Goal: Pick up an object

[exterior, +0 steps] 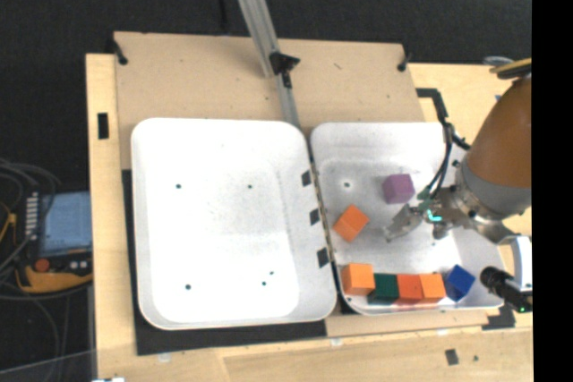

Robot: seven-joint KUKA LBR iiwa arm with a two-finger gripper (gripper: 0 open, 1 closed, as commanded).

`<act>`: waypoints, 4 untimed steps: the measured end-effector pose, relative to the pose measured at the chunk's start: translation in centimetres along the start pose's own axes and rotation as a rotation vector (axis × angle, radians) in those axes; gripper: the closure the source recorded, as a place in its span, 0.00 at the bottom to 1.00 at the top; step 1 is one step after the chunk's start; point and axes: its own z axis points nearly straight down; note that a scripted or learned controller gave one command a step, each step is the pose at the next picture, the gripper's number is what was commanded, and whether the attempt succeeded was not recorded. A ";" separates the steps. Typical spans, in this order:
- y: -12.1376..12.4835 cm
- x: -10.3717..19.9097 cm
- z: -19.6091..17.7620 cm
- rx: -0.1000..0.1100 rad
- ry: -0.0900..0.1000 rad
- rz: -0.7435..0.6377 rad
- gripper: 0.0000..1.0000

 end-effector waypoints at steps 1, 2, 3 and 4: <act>0.1 0.1 -0.2 -0.006 0.000 0.002 0.00; 0.9 -0.1 5.7 0.001 0.000 0.004 0.00; 1.0 -0.3 9.7 -0.007 -0.002 0.004 0.00; 1.1 -0.3 8.6 -0.011 -0.001 0.013 1.00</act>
